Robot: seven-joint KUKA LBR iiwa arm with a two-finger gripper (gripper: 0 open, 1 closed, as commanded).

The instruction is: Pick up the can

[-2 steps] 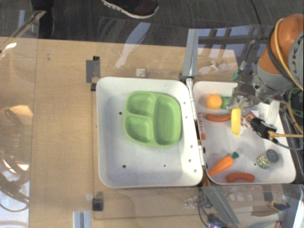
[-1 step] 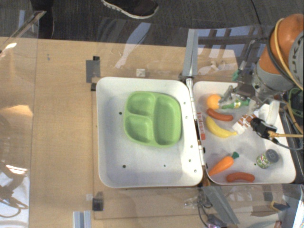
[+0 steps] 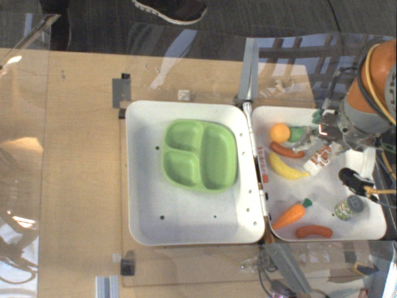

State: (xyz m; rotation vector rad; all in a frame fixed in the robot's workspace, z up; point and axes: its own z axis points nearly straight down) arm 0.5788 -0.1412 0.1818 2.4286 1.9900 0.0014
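— Green-labelled can stands upright in the right bin's lower right corner, apart from the gripper.
— Gripper open or closed? Can't tell. It should descend centred, straddling the can squarely.

Bright, sharp — glare at left
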